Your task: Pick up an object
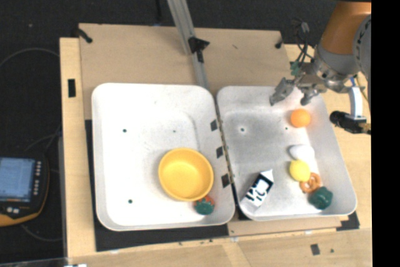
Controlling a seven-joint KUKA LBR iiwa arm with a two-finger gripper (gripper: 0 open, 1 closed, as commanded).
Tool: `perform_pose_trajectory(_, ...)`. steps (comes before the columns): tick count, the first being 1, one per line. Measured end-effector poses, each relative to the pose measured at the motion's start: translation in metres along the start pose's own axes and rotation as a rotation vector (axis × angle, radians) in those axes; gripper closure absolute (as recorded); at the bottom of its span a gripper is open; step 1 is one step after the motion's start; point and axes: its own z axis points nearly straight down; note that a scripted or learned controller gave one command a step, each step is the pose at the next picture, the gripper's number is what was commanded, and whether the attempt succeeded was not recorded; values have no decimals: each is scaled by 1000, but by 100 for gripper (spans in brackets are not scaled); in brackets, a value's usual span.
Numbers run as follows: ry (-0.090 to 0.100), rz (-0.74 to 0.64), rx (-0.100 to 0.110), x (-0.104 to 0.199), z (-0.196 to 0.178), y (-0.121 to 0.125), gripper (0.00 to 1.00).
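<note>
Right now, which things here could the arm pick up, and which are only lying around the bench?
Could be picked up:
orange ball
white lump
yellow ball
pretzel-shaped piece
dark green object
black-and-white box
yellow bowl
small green and red object

Only lying around:
handheld screen
metal pole

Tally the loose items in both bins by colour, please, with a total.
Yellow: 2, the bowl and the yellow ball
Orange: 2, the orange ball and the ring
Green: 2, and
White: 1
Black-and-white: 1, the box
Total: 8
</note>
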Motion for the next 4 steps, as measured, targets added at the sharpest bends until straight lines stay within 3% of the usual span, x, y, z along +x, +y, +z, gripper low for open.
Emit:
perform_pose_trajectory(1,0,-5,-1,3,62,1,0)
perform_pose_trajectory(2,-1,-5,-3,2,79,1,0)
perform_pose_trajectory(3,-5,-8,-8,1,65,2,100)
perform_pose_trajectory(4,0,-1,-14,-5,2,2,100)
